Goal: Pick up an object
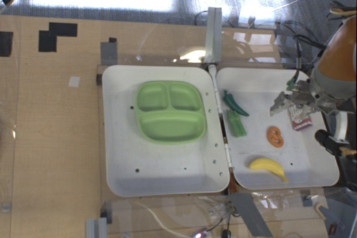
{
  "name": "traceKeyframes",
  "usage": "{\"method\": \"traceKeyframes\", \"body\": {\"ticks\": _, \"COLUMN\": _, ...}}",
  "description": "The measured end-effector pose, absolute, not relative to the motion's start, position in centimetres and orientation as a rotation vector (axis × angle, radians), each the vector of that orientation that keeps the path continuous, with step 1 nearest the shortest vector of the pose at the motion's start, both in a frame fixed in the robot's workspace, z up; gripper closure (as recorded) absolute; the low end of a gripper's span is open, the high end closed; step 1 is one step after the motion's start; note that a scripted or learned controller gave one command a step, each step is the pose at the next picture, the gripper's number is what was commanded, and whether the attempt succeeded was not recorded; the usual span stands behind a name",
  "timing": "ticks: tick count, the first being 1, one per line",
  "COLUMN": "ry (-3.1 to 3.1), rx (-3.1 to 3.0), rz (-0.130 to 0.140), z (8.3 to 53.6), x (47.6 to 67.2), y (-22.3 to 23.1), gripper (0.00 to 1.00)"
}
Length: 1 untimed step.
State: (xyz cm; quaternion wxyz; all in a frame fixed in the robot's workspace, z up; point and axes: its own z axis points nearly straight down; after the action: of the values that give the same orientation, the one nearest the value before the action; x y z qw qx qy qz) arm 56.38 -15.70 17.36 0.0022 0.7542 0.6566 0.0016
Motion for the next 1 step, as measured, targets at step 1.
{"method": "traceKeyframes", "body": {"ticks": 1, "ry": 2.094, "rx": 2.325, "rz": 0.016, "z": 9.16, "x": 54.85, "y": -13.19, "gripper": 0.0}}
